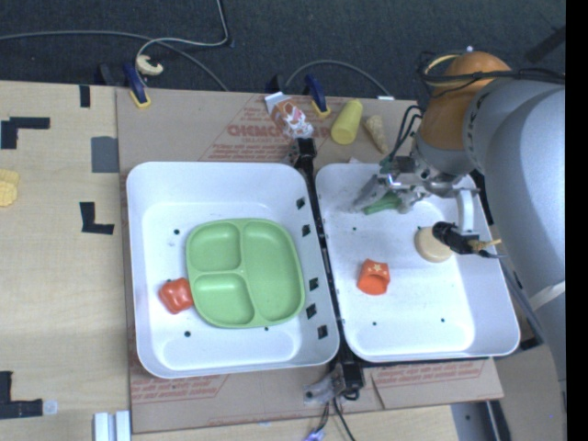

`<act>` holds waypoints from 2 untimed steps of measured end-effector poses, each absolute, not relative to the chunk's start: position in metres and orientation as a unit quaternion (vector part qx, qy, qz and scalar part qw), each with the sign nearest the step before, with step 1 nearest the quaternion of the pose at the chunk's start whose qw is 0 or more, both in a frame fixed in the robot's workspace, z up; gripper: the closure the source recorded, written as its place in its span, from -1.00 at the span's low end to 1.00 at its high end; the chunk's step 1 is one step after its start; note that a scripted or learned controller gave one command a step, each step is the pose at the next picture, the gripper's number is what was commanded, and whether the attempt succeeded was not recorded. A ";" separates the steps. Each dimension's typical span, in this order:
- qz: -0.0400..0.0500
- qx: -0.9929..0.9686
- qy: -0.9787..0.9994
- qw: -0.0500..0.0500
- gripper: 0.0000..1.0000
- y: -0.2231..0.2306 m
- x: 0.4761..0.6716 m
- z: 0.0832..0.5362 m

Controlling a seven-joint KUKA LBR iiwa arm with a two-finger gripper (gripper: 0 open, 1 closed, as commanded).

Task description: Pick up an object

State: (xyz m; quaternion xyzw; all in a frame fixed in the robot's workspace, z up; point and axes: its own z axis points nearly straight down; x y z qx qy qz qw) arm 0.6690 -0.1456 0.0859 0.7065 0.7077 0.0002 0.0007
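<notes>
From my remote station I see two shallow white bins side by side on a cardboard-covered bench. The left white bin [147, 246] holds a light green divided plastic plate [245, 271], with a small red-orange object [175, 294] touching its left edge. The right white bin [478, 329] holds a small orange block-shaped object [373, 277] near its middle and a cream-coloured round object with a dark stem [435, 243] to the right of it. The grey arm with its orange band reaches in from the right, and its gripper [393, 191] sits low at the far side of the right bin, beside a green item [378, 207]; I cannot tell how it is set. Beyond the bins, a yellow cylinder [346, 122] lies on the cardboard.
</notes>
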 end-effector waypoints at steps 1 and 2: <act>0.000 0.707 0.707 0.000 -1.00 -0.103 0.579 0.086; 0.001 0.707 0.707 0.002 -1.00 -0.097 0.532 0.086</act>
